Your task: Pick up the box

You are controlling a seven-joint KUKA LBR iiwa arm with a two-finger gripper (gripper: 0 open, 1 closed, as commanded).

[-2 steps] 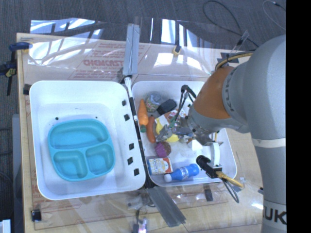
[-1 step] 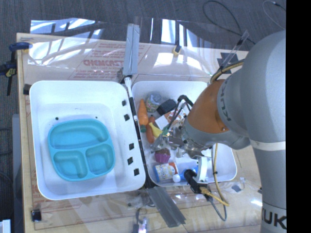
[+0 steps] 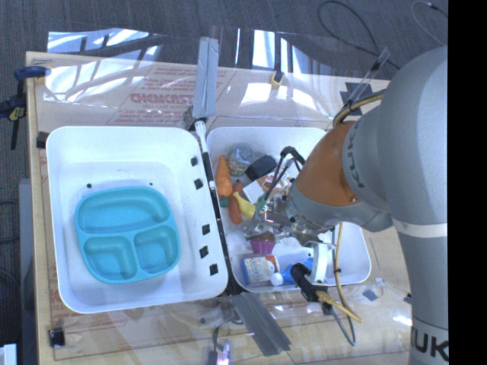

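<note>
A small box [image 3: 259,268] with blue and orange print lies on its side near the front wall of the right bin [image 3: 351,258]. My gripper [image 3: 268,217] hangs low over the middle of that bin, just behind the box and above a small purple item [image 3: 262,244]. The wrist and clutter hide what is under the gripper.
An orange carrot-shaped toy [image 3: 224,179], a yellow piece [image 3: 244,204], a black block [image 3: 261,166] and a silvery item [image 3: 240,157] crowd the right bin's back left. A blue bottle [image 3: 295,268] lies beside the box. The left bin [image 3: 61,150] holds a blue divided tray [image 3: 125,233].
</note>
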